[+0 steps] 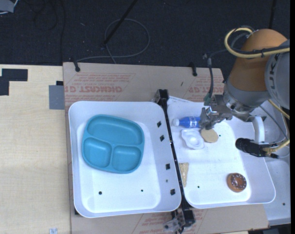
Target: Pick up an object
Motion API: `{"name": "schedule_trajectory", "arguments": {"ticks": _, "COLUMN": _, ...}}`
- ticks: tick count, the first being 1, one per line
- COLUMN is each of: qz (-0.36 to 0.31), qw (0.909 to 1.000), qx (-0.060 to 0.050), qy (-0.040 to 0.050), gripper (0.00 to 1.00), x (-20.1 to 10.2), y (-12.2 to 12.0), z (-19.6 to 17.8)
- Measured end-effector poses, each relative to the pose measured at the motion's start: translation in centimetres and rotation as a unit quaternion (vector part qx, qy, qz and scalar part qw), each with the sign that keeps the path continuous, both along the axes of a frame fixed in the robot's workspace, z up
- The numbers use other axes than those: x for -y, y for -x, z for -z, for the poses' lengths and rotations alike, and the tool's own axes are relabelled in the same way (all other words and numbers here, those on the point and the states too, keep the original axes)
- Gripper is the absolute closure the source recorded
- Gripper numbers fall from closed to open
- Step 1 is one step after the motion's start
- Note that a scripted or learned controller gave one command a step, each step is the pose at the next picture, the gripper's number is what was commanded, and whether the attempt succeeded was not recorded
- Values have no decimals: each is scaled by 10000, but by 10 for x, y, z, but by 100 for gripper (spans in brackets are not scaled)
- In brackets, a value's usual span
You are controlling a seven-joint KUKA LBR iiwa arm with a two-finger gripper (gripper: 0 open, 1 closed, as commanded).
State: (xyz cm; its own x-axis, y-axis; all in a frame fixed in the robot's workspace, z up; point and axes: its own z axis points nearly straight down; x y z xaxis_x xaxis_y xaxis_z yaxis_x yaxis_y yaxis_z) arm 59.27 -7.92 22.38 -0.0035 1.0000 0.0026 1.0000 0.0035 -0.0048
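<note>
Left bin [84, 189]: blue three-compartment tray [113, 143], lying flat toward the far-left part. Right bin [264, 191]: blue-capped plastic bottle [187, 122] on its side near the divider, white cup-like piece [192, 140] just beside it, tan disc [210, 136], chocolate doughnut [236, 182] near front right corner, pale wedge [184, 172] against the divider. Jaws [209, 119] low over bottle and disc; opening: cannot tell.

Blue divided plate [113, 144], white bins [84, 184], brown sprinkled doughnut [236, 182], blue-labelled bottle [188, 122].
</note>
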Motion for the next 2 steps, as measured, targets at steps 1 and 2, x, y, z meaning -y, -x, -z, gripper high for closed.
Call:
{"name": "schedule_trajectory", "arguments": {"ticks": 1, "qz": -5, "qw": 10000, "qx": 0, "qy": 0, "gripper": 100, "x": -60, "y": 5, "z": 5}}
{"name": "schedule_trajectory", "arguments": {"ticks": 2, "qz": -4, "qw": 10000, "qx": -3, "qy": 0, "gripper": 100, "x": -106, "y": 25, "z": -1}}
